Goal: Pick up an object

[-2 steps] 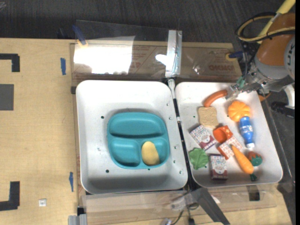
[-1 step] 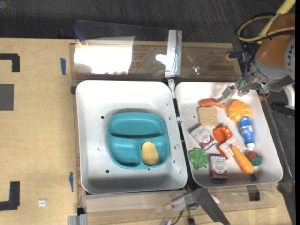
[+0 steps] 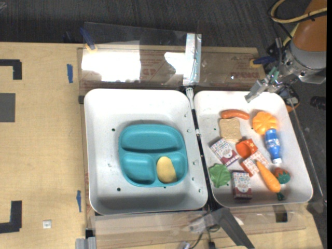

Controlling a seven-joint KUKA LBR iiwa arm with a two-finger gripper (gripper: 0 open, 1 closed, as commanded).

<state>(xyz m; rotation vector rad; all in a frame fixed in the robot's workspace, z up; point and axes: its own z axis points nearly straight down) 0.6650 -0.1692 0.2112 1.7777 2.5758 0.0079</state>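
My gripper (image 3: 271, 90) hangs over the far right corner of the right bin (image 3: 303, 191), with the orange-banded wrist above it at the view's top right. Below it lie an orange pumpkin (image 3: 264, 121), a sausage (image 3: 234, 113) and a bread slice (image 3: 230, 129). Nearer the front are a blue bottle (image 3: 273, 145), a carrot (image 3: 268, 176), a green leafy piece (image 3: 220, 175) and small cartons (image 3: 223, 150). The gripper stands apart from all of them.
The left bin (image 3: 98, 139) bears a teal divided tray (image 3: 150, 139) with a yellow potato (image 3: 166, 169) in its front right compartment. A clear plastic sheet (image 3: 140, 61) stands behind the bins. Yellow cables (image 3: 290, 7) loop near the arm.
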